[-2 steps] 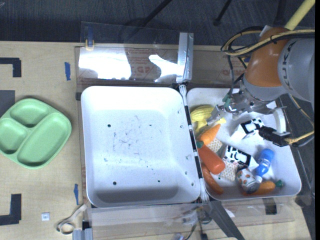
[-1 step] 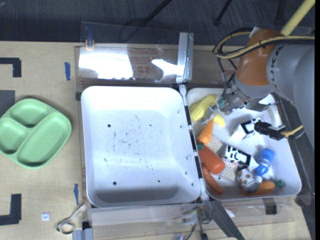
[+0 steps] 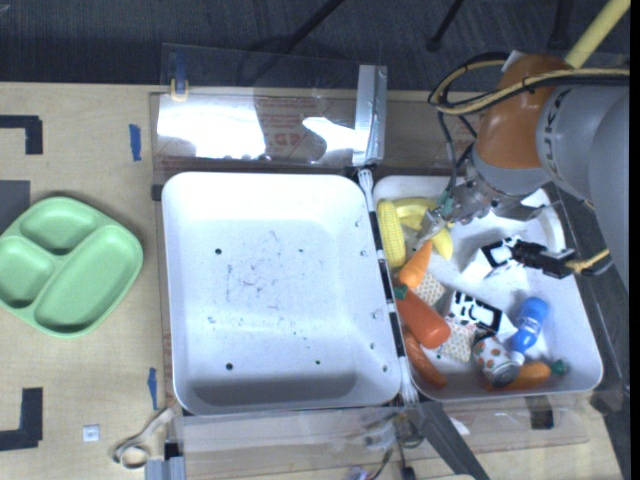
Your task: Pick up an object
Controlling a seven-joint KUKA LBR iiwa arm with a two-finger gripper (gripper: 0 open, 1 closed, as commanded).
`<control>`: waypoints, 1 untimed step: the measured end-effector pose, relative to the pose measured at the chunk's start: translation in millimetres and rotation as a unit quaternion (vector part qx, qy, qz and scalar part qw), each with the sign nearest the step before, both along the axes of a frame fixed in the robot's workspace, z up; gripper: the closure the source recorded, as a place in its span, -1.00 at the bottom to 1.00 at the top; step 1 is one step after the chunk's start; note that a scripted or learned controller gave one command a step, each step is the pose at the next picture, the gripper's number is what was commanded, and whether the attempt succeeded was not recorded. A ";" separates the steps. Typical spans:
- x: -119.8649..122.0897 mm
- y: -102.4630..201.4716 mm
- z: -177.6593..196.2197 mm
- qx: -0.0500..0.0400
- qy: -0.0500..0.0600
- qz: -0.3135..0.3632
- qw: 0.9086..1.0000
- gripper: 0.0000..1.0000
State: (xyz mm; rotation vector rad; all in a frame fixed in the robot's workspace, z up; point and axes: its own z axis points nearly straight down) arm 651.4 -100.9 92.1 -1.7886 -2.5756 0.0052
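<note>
Pincer [image 3: 447, 211] low in the right bin [image 3: 585, 368], apparently at the yellow corn [image 3: 392, 230] (aperture cannot be told) — risk: crowded neighbours, notably the orange carrot [image 3: 416, 265], could deflect the grasp.

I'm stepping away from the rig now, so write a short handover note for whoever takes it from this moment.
Gripper: low in the right bin's far left corner, over the corn; grip state can't be read from here.
Objects: all in the right bin, including corn, carrots, a blue bottle and a can. A green tray sits on the bench beside the left bin.
Done: arm has reached the pile.
Left: confirm a grasp, then lift.
</note>
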 end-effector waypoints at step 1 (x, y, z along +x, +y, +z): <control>-19.8 13.6 88.9 0.001 -0.001 0.036 0.999 1.00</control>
